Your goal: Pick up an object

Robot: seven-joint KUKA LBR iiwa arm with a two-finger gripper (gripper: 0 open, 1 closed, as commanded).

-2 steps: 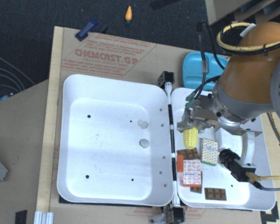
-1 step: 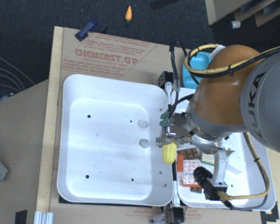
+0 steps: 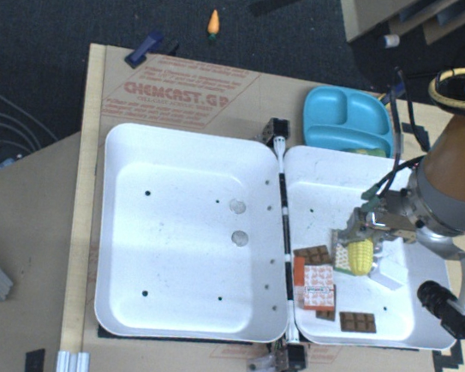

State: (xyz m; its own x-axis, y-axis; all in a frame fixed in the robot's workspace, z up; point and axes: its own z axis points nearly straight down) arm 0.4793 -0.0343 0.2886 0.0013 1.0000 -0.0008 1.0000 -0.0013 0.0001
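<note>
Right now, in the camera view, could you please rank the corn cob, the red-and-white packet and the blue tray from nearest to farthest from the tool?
1. Corn cob, right at the tool.
2. Red-and-white packet, lower left of it.
3. Blue tray, beyond the right bin.

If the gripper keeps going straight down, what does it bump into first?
Most likely the yellow corn cob, which lies right under the gripper in the right bin. How high the gripper sits above it is hard to judge from this slanted view.

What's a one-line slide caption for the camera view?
KUKA arm's gripper poised over a yellow corn cob in the right bin, beside brown chocolate pieces and a small red-and-white box.
</note>
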